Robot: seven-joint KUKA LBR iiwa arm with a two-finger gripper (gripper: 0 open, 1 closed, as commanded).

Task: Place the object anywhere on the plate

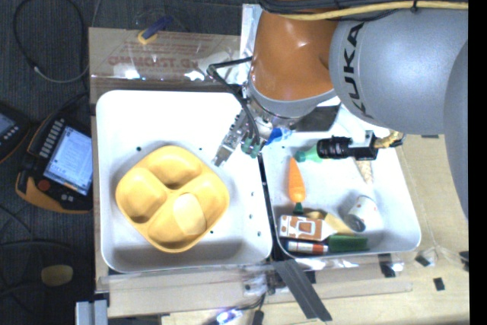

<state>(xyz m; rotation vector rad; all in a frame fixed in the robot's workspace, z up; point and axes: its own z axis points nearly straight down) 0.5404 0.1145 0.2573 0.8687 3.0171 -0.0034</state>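
Hovering over the left bin's (pixel 114 118) right edge, the end effector (pixel 232 142) is pointing toward seven o'clock; its grip state is impossible to judge. A yellow sectioned plate (pixel 172 196) is lying just beyond it at seven o'clock. An orange carrot (pixel 295 180) is lying at four o'clock in the right bin (pixel 403 202).

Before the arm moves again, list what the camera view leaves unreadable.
- Gripper: small and blurred under the arm's wrist; anything between the fingers is unreadable.
- Right bin: its far rim is hidden behind the arm.
- Items beside the carrot: overlapping, so some can't be identified.
- Yellow plate: fully visible, four compartments.
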